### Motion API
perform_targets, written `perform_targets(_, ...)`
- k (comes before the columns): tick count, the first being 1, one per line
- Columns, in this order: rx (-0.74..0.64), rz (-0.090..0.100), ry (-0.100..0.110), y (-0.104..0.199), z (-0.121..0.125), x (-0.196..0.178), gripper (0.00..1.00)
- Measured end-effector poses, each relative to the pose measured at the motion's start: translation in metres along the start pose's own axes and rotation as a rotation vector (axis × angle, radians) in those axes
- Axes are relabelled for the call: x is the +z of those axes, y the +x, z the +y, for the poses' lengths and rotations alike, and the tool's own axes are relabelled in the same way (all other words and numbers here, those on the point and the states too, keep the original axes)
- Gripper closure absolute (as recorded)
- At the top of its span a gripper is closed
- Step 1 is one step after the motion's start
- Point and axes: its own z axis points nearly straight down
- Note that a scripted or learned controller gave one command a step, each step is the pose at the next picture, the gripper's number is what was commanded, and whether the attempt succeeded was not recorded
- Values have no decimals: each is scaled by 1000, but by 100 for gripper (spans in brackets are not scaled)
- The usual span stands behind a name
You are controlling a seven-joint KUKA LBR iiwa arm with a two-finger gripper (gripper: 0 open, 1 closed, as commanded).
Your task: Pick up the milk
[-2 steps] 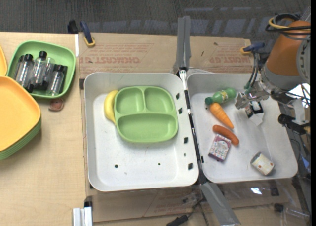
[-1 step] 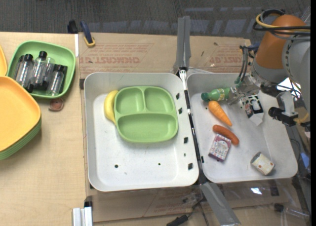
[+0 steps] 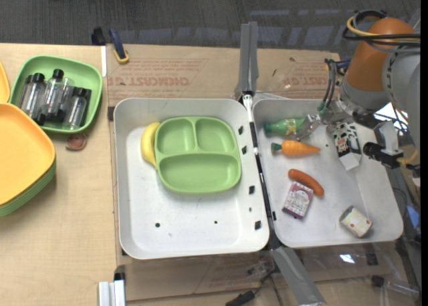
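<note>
- the milk (image 3: 346, 143) is seen lying in the right bin (image 3: 381, 228), right of the carrot (image 3: 299, 148), not yet lifted.
- the gripper (image 3: 313, 124) is poised just above the carrot; whether it is spread cannot be told.

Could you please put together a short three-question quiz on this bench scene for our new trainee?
1. True or false: the green three-compartment plastic plate lies in the left white bin.
2. Which thing lies nearest the orange toy carrot? A) the green toy bottle B) the pale cube-shaped block C) the pink patterned packet
3. Fill in: the small black-and-white spotted milk carton lies in the ___ white bin.

Key: 1 true; 2 A; 3 right.
</note>
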Motion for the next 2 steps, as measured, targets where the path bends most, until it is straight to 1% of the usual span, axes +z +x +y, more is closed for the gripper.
perform_targets(1, -39, 22, -18, -18, -24, -4, 0)
perform_targets(2, -14, 26, -31, -18, -40, -7, 0)
